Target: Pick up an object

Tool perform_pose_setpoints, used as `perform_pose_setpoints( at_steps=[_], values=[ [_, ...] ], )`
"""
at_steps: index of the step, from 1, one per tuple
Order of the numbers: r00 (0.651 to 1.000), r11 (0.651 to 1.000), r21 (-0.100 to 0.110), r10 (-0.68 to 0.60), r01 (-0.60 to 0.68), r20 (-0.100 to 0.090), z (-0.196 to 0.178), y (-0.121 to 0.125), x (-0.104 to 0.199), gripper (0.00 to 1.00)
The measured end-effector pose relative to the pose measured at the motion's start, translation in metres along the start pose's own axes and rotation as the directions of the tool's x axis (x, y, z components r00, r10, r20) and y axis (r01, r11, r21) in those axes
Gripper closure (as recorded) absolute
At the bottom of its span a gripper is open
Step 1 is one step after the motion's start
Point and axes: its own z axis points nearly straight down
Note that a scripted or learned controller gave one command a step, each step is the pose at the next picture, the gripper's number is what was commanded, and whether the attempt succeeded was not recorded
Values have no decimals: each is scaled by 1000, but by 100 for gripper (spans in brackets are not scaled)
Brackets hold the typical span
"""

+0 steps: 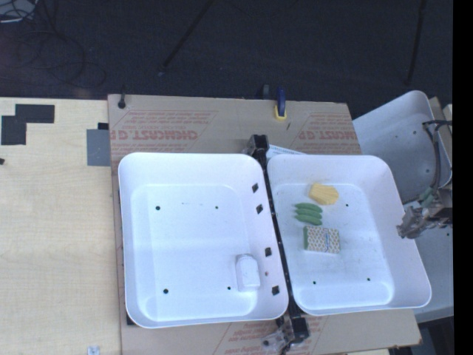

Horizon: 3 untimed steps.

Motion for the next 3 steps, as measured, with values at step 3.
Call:
perform_pose_setpoints(
  at_steps=[3],
  values=[
    [1000,1000,-14,-7,7,2,-39,2,-19,100]
  ],
)
